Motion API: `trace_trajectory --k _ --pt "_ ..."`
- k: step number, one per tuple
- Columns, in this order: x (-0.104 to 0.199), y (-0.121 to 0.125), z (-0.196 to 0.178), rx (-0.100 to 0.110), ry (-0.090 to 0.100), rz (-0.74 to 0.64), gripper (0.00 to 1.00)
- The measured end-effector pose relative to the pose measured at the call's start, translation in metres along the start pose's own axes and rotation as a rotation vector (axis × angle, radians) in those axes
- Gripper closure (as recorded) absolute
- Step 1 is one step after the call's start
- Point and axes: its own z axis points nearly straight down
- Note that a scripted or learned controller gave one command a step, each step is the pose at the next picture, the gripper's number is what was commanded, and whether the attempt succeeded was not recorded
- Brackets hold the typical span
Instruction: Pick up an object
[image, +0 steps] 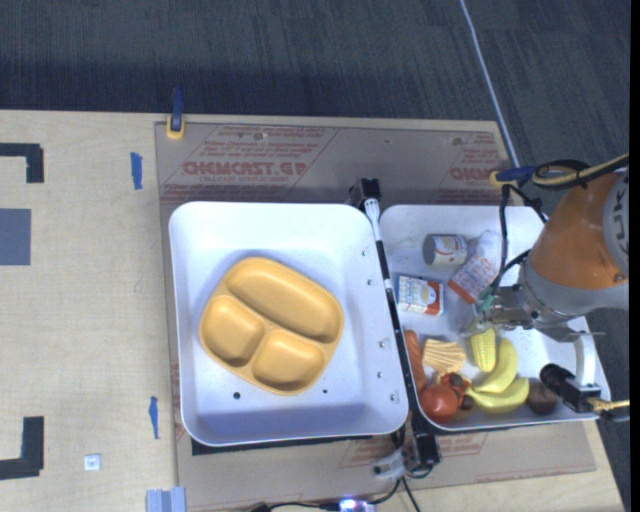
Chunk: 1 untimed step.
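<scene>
A pale wooden bench (80, 330) was seen from above, with dark carpeted floor (300, 50) beyond its far edge and a brown printed cardboard sheet (250, 160) laid under the bins. Black tape marks (30, 160) and small blue tape strips (136, 170) were noted on the bench to the left. Two shallow white bins were counted, side by side and touching along a black divider. In the left bin (200, 240) one yellow three-compartment tray (270, 322) was lying near the middle. In the right bin (400, 230) a cluster of small items was gathered: one small can (445, 248) towards the far side, one small white carton (418, 293) beside the divider, one red-and-white packet (470, 275) between them, one yellow corn cob (484, 349), one banana (502, 382), one tomato (440, 400), one orange carrot (413, 350) against the divider, one pale wedge-shaped piece (443, 354) and one dark round item (543, 397) at the near right. One grey arm with an orange band (570, 250) was reaching in from the right, and its gripper (492, 312) was positioned low over the right bin, just above the corn cob and near the packet. Whether the gripper was spread or pressed together could not be told, and nothing was seen lifted from the bin.
</scene>
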Motion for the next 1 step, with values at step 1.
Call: trace_trajectory --k 1 --pt "0.0731 -0.0411 -0.0882 0.009 0.004 -0.002 1.00"
